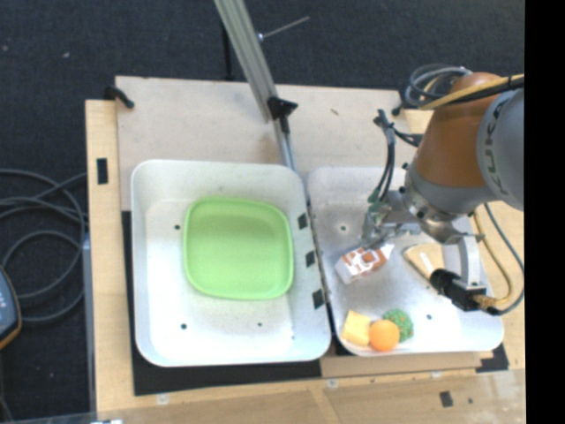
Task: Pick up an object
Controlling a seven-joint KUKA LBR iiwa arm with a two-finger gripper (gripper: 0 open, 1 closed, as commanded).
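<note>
Gripper (378,228) sat low in right bin (335,193), right next to red-white packet (364,261). Could not tell if squeezing or let go. Green plate (238,247) lay in left bin (154,237).

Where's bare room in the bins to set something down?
Left bin: strips around the plate, widest along the front. Right bin: back-left corner, between its left wall and the tool. Crowded: the right bin's front, with block, ball and green toy, and its middle, with the packet by the tool.
</note>
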